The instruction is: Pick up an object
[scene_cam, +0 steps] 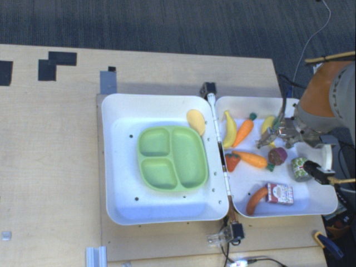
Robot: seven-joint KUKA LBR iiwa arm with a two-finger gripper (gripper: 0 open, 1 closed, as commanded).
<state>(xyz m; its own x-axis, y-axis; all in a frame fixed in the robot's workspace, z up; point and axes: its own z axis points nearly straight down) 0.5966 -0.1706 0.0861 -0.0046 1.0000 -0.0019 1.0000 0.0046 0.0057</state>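
Landmark: we take the green divided tray (171, 158), lying in the left bin (119, 149), as the reference for every place below.
Gripper: the gripper (268, 138) hangs over the right bin (311, 207), well to the right of the tray and level with its upper edge; its metal fingers (263, 142) stand apart with nothing between them, so we read it as released and carrying nothing.
Nearest candidates: a short yellow piece (268, 123) lies just above the fingertips; a dark purple item (277, 156) sits just below them; both are far right of the tray.
Other candidates: a banana (228, 129), an upright carrot (243, 133) and a lying carrot (251, 159) sit between the tray and the gripper; a sausage (256, 199) and a red carton (280, 193) lie right of the tray's lower corner.
Outlier: a pale yellow item (195, 121) rests just beside the tray's upper right corner, in the left bin.
Step in hand: we judge this to be the approach before a grasp.
Doing it well: we would pick one item, centre it between the fingers, descend straight, and close across its narrow width.
Risk: the toys lie crowded, so a fingertip may land on a neighbour.
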